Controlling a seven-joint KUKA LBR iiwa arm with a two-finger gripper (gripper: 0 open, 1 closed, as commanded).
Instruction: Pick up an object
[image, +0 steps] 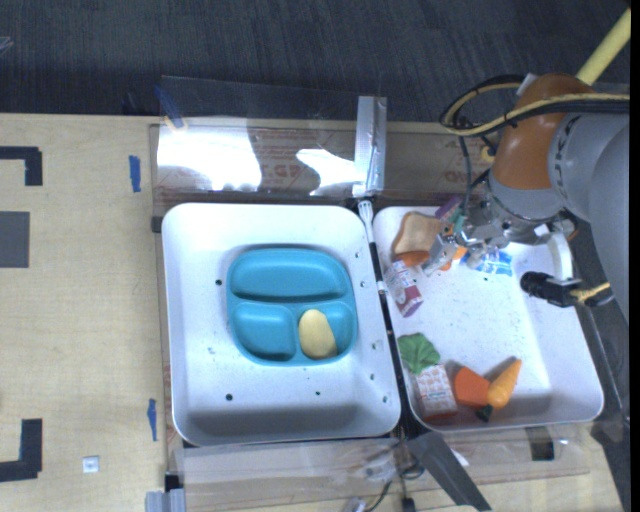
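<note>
My gripper (462, 240) hangs low over the back of the right bin (480, 320), under the arm's orange band. A tan bread slice (410, 236) lies just to its left, and a blue and white packet (495, 262) just to its right. A small red and white can (405, 290) lies below the bread. Along the bin's front lie a green leafy piece (418, 350), a small carton (433, 390), a red-orange piece (470, 385) and an orange carrot (503, 383). Nothing can be made out between the gripper's tips.
The left bin (200, 300) holds a blue divided plate (290, 300) with a yellow oval fruit (317, 333) in its lower right compartment. A metal divider (370, 150) stands behind the two bins. Black cables (560, 288) trail from the arm over the right bin's right side.
</note>
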